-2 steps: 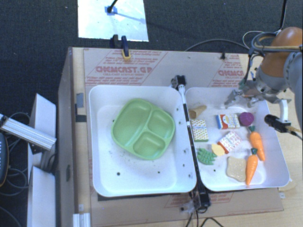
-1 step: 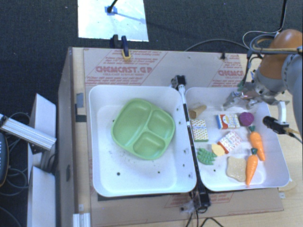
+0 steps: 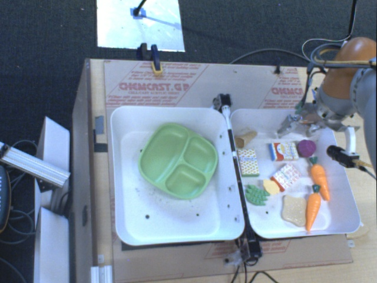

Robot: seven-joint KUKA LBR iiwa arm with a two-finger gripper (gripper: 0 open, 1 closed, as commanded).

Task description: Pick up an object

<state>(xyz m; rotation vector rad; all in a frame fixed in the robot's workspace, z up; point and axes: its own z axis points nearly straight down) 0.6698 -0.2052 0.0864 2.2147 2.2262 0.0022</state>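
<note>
My gripper [image 3: 299, 122] hangs over the back of the right bin [image 3: 353, 217], below the arm's orange band [image 3: 355, 52]. Just in front of it lie a red, white and blue box [image 3: 285, 151] and a purple ball [image 3: 306, 147]. The same bin holds a tan wedge [image 3: 246, 138], a checkered pack [image 3: 248, 162], a red-and-white pack [image 3: 286, 175], a yellow piece [image 3: 271, 187], a green leafy toy [image 3: 255, 194], a bread slice [image 3: 293, 210] and two carrots [image 3: 318, 180] [image 3: 312, 208]. I see nothing held in the gripper.
The left bin [image 3: 129, 217] holds a green divided plate [image 3: 178, 160]. A black divider rail [image 3: 234, 164] runs between the bins. A black-and-white fitting [image 3: 344, 152] juts over the right bin's right rim. Cables [image 3: 318, 46] loop behind the arm.
</note>
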